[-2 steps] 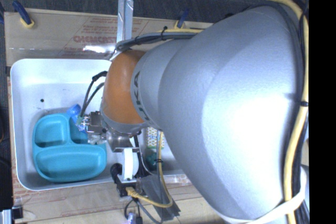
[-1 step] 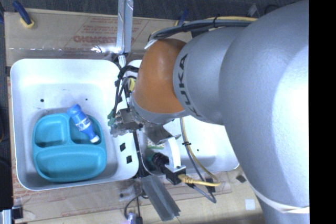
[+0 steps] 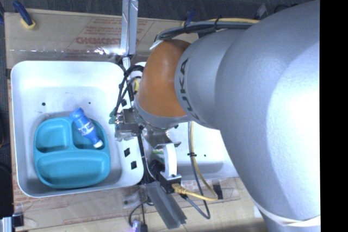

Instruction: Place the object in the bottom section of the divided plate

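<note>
A blue divided plate (image 3: 42, 159) lies in the front half of the left white bin (image 3: 32, 81). A small blue bottle (image 3: 86, 126) with a white cap lies tilted across the plate's upper right section, cap toward the right. The plate's wide bottom section (image 3: 73, 167) holds nothing, and so does the upper left one. My gripper (image 3: 140, 141) hangs over the wall between the two bins, just right of the plate and apart from the bottle. Wrist parts and cables hide its tip.
The grey arm with its orange band (image 3: 160, 81) covers nearly all of the right bin (image 3: 209, 157). A metal bar (image 3: 129, 24) stands at the back, above the wall between the bins. The bench is lined with cardboard (image 3: 65, 30).
</note>
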You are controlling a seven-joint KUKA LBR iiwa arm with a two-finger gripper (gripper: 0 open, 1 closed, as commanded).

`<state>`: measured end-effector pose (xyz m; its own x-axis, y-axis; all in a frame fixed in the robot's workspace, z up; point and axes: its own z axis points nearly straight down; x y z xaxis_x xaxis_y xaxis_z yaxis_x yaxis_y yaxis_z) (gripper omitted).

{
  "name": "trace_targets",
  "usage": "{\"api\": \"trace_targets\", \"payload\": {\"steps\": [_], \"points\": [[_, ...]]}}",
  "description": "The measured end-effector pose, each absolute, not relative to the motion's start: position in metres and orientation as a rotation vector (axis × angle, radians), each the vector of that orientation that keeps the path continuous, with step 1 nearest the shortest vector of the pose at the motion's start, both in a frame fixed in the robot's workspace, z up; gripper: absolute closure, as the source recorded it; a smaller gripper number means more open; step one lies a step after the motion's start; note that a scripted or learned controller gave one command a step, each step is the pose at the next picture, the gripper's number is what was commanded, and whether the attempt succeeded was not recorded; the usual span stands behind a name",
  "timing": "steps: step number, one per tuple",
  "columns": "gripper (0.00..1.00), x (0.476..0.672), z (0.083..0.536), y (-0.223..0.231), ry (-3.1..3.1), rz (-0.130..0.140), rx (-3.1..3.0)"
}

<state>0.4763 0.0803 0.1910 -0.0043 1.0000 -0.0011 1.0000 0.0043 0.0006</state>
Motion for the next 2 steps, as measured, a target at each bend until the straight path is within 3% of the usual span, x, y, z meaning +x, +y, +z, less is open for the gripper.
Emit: {"api": "trace_targets", "payload": {"steps": [1, 2], "points": [[1.0, 0.474, 0.132, 0.102, 1.84, -0.012, 2.553], [1.0, 0.483, 0.103, 0.102, 1.893, 0.027, 2.497]]}}
